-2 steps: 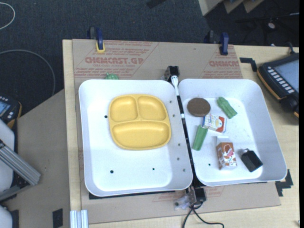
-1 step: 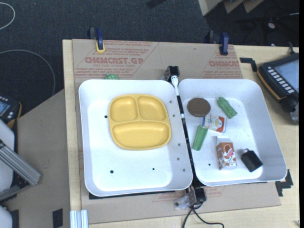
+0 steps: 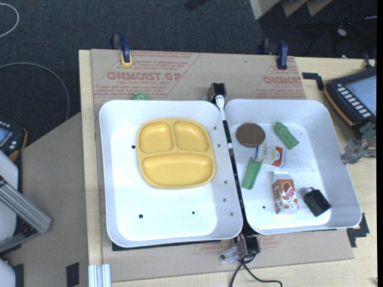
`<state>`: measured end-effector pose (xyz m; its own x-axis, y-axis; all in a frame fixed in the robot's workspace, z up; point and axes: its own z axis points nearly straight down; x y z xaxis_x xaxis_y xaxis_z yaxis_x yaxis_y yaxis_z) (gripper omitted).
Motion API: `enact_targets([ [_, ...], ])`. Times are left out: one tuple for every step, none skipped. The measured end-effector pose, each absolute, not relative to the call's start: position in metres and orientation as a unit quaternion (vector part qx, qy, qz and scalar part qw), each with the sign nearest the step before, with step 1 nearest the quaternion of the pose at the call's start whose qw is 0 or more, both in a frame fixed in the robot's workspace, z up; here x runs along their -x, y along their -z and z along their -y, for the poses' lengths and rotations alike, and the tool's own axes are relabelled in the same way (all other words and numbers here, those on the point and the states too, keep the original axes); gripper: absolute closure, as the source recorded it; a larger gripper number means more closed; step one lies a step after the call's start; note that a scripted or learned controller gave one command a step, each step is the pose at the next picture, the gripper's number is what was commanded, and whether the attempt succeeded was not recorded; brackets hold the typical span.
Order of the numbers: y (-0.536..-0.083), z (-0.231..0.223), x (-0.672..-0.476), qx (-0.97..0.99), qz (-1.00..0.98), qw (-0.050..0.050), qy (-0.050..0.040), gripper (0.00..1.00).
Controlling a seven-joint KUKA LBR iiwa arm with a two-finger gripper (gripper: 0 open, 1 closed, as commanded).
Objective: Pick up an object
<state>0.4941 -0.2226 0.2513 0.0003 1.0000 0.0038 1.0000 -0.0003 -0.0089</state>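
Cardboard-brown bench (image 3: 173, 76); smooth white left bin (image 3: 122, 184) holds a yellow three-compartment tray (image 3: 176, 153).

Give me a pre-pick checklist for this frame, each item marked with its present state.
1. Pickable things in the right bin: ok.
2. Black block lies apart from the red packet: ok.
3. Long green piece has room around it: not ok, it touches the small carton.
4. Brown disc lies flat: ok.
5. Yellow tray sits alone in the left bin: ok.
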Motion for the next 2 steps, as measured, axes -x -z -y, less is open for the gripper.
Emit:
enact_targets([
  [-0.164,0.222,-0.524,0.707,0.708,0.004,-0.0016,1.0],
  [-0.082,0.125,-0.51,0.705,0.709,0.001,0.001,1.0],
])
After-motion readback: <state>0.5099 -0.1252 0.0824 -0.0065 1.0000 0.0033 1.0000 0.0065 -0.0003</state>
